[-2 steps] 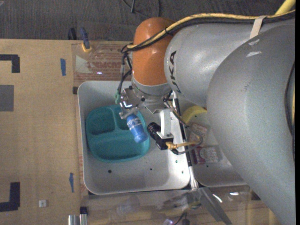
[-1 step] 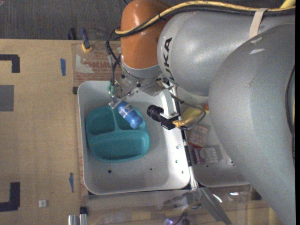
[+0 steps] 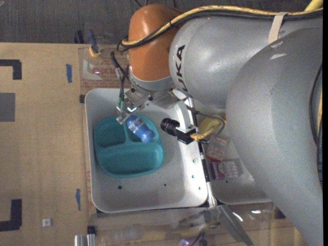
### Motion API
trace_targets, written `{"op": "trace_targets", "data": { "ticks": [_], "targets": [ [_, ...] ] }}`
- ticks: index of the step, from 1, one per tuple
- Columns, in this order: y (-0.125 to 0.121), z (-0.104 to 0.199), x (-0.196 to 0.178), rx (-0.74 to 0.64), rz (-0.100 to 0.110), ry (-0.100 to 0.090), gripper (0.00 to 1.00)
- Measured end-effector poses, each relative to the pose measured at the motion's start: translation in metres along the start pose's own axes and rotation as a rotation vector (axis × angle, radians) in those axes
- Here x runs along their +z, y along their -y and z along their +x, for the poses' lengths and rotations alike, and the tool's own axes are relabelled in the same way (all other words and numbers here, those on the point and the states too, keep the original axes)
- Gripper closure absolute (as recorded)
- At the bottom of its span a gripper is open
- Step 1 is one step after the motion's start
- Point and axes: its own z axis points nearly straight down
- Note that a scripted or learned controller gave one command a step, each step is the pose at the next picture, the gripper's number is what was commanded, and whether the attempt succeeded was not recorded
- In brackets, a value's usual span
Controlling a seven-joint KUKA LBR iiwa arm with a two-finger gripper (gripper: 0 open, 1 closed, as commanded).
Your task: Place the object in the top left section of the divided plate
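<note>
Fingers (image 3: 128, 113) of the gripper are seen above the teal divided plate (image 3: 123, 160), with a small blue object (image 3: 142, 129) just below them at five o'clock; whether it is clamped or merely touched cannot be told. Its long axis is judged to run from eleven to five o'clock, across the plate's upper right part. The plate's upper left section lies toward nine o'clock, with open room. The left bin (image 3: 154, 199) wall stands well apart.

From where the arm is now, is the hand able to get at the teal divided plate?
Probably yes. The hand hangs right over the teal divided plate in the left bin, with a blue object just beneath it and nothing blocking the way.
</note>
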Motion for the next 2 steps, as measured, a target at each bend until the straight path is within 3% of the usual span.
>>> {"op": "trace_targets", "data": {
  "ticks": [1,2],
  "targets": [
    [0.047,-0.003,0.073,-0.193,-0.017,0.005,1.00],
    [0.097,-0.002,0.080,-0.503,-0.032,0.022,1.00]
  ]
}}
